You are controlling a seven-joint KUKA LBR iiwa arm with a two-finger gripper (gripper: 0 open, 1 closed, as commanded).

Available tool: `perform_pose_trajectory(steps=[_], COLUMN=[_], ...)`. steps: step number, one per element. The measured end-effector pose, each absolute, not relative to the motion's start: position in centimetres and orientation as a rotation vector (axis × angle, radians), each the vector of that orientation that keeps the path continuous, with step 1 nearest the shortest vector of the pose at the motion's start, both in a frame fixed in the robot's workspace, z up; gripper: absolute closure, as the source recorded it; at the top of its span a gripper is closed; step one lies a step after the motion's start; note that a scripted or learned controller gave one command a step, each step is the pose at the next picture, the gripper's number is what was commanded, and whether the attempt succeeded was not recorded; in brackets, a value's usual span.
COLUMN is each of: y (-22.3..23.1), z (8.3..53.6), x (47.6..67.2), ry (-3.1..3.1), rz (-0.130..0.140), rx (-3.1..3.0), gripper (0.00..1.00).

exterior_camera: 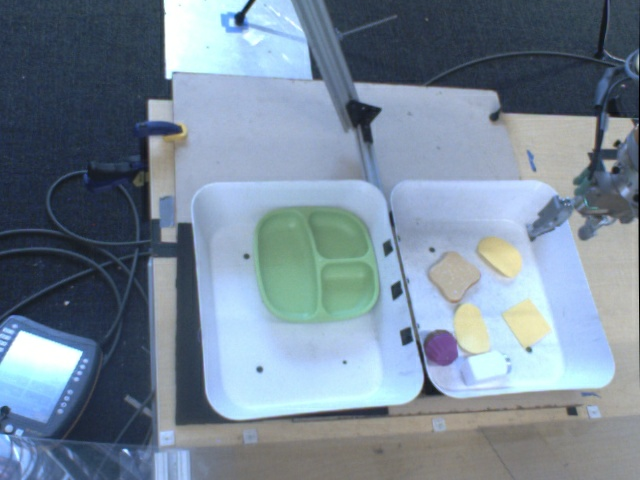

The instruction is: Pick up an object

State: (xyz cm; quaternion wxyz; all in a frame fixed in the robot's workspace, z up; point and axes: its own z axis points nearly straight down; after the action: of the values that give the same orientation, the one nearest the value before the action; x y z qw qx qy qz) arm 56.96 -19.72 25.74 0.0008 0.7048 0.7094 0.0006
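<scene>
I see the gripper (563, 218) over the right bin's (585, 298) far edge, fingers spread, pinching nothing; below it lie a toast slice (454, 275) and yellow pieces (499, 256). The left bin (215, 318) holds a green tray (317, 263).

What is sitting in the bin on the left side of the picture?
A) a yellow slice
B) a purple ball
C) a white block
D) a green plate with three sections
D: the green plastic plate with three compartments lies alone in the left shallow white bin.
</scene>
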Motion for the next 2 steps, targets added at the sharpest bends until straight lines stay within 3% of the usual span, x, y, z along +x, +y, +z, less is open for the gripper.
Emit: perform_pose_trajectory(steps=[1, 2], y=[-19.7, -20.2], z=[25.7, 20.7], x=[57.0, 57.8], ry=[2.228, 2.224], rz=[0.002, -0.003], rx=[2.213, 2.22], gripper=[0.0, 0.0])
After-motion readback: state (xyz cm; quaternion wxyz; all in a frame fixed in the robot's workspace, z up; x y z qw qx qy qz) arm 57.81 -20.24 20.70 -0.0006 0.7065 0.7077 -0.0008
